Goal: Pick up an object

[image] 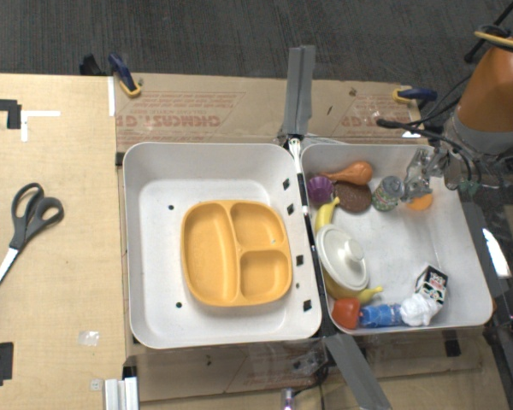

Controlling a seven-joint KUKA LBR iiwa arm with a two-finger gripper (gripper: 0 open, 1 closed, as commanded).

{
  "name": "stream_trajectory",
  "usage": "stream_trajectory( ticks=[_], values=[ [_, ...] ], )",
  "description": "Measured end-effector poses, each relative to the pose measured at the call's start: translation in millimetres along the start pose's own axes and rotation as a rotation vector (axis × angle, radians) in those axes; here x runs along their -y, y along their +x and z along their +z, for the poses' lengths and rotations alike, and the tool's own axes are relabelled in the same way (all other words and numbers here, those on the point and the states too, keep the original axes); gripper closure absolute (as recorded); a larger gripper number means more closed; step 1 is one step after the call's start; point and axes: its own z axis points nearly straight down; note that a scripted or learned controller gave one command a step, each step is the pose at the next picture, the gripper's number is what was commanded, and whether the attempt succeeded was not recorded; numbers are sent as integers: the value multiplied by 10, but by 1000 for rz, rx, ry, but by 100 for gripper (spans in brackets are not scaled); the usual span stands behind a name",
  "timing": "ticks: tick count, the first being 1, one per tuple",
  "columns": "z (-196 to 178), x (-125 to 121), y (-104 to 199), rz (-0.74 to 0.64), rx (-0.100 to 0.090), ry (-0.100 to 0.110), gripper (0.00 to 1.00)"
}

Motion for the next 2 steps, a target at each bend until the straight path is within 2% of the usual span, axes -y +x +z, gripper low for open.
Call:
stream_trajectory(
  ticks=[1,2],
  values=[
    [1,-3,1,0,0,0,0],
    [137,-512,114,213,-11,-1,0]
  ],
)
